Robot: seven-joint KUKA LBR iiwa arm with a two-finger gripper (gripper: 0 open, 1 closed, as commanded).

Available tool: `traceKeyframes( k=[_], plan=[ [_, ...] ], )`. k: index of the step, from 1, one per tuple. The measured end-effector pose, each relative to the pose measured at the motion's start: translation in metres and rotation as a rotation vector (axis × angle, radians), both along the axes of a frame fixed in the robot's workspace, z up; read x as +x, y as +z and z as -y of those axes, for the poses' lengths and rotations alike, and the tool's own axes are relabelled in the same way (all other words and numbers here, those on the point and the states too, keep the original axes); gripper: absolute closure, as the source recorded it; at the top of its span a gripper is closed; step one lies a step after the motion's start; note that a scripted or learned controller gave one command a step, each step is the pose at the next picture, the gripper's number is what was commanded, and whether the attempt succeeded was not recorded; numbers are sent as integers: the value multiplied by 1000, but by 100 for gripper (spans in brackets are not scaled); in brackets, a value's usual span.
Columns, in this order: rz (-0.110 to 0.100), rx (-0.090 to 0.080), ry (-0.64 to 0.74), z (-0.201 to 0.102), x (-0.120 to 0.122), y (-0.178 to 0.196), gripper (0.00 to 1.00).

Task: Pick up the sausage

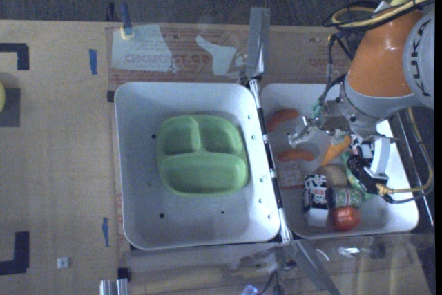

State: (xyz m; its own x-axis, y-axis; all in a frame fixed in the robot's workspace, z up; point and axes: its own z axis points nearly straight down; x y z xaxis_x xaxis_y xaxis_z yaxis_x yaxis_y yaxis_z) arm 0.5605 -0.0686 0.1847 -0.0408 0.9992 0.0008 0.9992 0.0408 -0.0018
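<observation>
The jaws (298, 137) are hovering inside the right bin (400, 221); whether they are released or clenched cannot be told. The sausage (295, 155) is lying just below them — reddish, slim, probably light, smooth and inclined to roll, so gripping across its middle looks safest. Its right end is blurring into the crowded toys — outlines are hard to separate.

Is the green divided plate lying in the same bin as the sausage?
No, the green divided plate lies in the left bin, while the sausage lies in the right bin with the other food items.
</observation>
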Motion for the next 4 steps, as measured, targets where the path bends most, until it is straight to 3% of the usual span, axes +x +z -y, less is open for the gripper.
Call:
traceKeyframes(
  k=[1, 2, 3, 4],
  plan=[
    [3, -1, 120, 26, 33, -55, 0],
    [20, 1, 249, 26, 28, -90, 0],
    [25, 0, 247, 27, 30, -80, 100],
    [24, 0, 247, 27, 29, -80, 0]
  ],
)
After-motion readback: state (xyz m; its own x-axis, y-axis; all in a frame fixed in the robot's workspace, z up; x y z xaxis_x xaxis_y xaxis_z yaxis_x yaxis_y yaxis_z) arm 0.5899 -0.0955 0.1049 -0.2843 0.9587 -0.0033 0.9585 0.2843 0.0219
